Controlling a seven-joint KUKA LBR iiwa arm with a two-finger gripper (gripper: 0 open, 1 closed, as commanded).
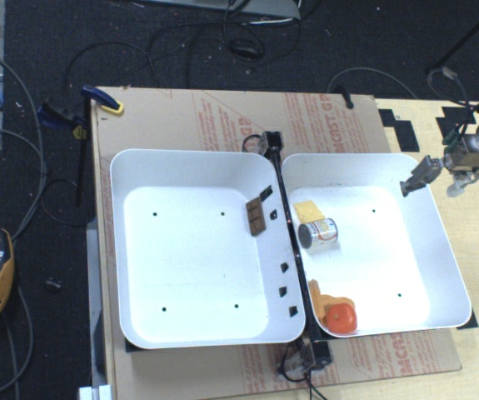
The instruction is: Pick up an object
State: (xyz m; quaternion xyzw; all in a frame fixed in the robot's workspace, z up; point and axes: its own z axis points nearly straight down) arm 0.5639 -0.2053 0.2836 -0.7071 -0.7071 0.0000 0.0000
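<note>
White plastic makes up both bins on the cardboard-topped bench: the left bin holds a small brown block near its right wall, and the right bin holds everything else worth reaching for. A yellow sponge lies toward that bin's upper left, with a silver can on its side touching the sponge's lower edge. An orange and red toy sits in the bin's lower left corner.

The gripper hangs at the right edge of the frame, above the right bin's upper right rim, well apart from all three things. Its two fingers are spread, one dark finger pointing left over the rim, and nothing lies between them.

The task looks to be at its start: the approach step, no thing yet chosen or touched. The next move probably calls for travel left and down across the bin, with the fingers lined up to straddle the can or the sponge, since the two touch and could be nudged together.
</note>
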